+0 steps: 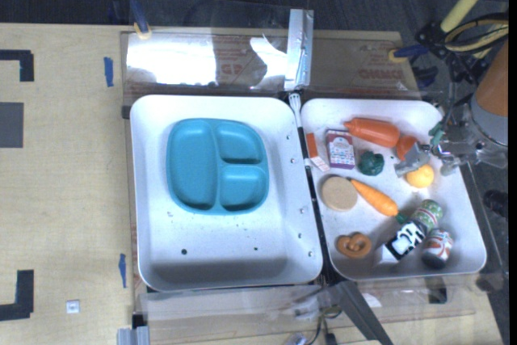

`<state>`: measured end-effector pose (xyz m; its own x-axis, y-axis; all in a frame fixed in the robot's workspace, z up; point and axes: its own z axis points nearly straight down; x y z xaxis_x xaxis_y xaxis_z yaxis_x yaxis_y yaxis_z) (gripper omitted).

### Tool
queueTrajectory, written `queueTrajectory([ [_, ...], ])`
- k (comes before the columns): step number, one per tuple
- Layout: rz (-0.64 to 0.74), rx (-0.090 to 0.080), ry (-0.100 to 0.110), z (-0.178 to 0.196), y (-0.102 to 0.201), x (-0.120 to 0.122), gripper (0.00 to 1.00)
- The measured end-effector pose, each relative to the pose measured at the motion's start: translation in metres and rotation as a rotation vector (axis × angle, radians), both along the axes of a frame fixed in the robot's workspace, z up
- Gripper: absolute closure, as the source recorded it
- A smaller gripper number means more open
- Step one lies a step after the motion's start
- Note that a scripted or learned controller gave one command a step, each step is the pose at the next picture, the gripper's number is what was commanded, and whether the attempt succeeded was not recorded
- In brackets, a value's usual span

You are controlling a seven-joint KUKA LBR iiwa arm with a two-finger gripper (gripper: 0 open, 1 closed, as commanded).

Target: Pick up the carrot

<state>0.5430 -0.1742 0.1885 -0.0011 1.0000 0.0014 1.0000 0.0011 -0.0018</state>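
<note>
My target, the small tapered orange plastic carrot [375, 197], lies diagonally mid-way in the right-hand shallow white bin [472, 232], its thin end touching a tan round disc [338, 193]. A larger orange-red piece [373, 130] beyond it could be mistaken for it. The metal two-finger gripper [423, 153] hovers beside a yellow lemon-like toy [419, 176]; whether it's open, I can't tell. Descending here risks snagging that instead.

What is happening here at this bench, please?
A robot arm reaches in from the right over the right bin, which holds toy food. Its end effector is low near a small yellow item. The carrot lies apart from it, near the bin's middle, not yet picked up. The left bin holds a blue divided plate.
</note>
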Motion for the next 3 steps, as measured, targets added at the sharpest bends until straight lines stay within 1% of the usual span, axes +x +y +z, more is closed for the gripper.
queueTrajectory([
  [1, -0.042, -0.001, -0.004, -0.099, 0.061, -0.018, 0.00],
  [2, -0.047, -0.003, -0.005, -0.089, 0.060, -0.018, 1.00],
  [3, -0.025, -0.001, -0.008, 0.016, 0.102, 0.004, 1.00],
])
